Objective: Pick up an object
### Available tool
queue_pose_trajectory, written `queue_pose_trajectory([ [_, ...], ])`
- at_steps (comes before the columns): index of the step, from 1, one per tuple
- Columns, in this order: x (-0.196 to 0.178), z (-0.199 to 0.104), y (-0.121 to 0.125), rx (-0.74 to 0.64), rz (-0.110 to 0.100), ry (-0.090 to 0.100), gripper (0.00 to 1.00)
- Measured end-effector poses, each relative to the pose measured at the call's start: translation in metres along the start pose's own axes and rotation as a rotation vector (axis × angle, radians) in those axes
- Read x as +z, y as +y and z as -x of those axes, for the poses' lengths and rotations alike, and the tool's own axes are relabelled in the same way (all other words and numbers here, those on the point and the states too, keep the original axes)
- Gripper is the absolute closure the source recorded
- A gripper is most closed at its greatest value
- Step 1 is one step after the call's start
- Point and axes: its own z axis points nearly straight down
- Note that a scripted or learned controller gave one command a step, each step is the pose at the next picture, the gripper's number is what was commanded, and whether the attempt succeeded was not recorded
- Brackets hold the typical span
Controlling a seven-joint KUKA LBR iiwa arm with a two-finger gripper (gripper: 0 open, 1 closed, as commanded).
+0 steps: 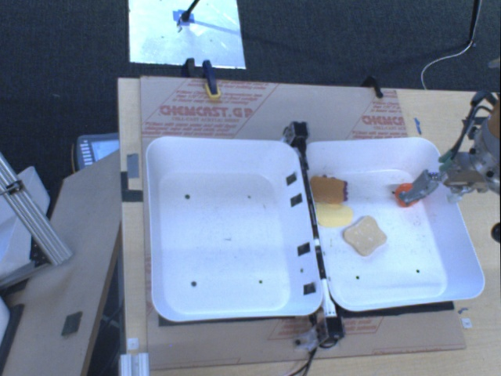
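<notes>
Camera view shows the claw (419, 188) reaching in over the right bin's (462, 284) right edge, low at an orange object (402, 193) as if to grip it, though I cannot tell whether it has closed on it.

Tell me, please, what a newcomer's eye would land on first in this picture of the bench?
Probably the gripper, reaching in from the right over the right bin, with a small orange object right at its tip; whether it is gripped cannot be told. Next comes the cluster by that bin's left wall: a brown block, a flat yellow piece just below it, and a tan biscuit-shaped item nearby.
</notes>
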Motion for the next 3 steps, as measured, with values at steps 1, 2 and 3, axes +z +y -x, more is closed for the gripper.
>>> queue_pose_trajectory([
  [1,-0.011,0.0,0.001,-0.003,0.004,-0.001,1.0],
  [2,-0.07,-0.049,0.011,-0.007,0.007,0.0,1.0],
  [3,-0.124,-0.127,-0.001,-0.011,0.008,0.003,1.0],
])
